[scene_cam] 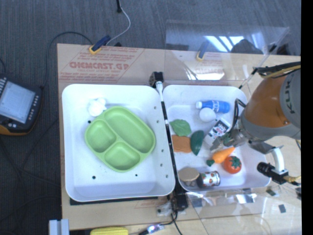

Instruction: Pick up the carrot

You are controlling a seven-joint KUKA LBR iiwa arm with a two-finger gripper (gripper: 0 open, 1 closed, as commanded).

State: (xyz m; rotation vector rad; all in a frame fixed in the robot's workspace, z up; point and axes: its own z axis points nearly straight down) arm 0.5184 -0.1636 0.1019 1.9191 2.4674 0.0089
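Two white bins share the bench; over the right bin (pixel 252 179) the arm slants in, its gripper (pixel 226 143) just above the carrot (pixel 222 155); finger state unclear.

Glossy white plastic bins (pixel 73 131), matt green tray (pixel 120 138)

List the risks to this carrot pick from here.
1. The tomato lies right against the carrot, so the pincer may catch or shove it instead.
2. The dark green leaf and the can crowd the same bin corner; a nudged carrot could slip under them.
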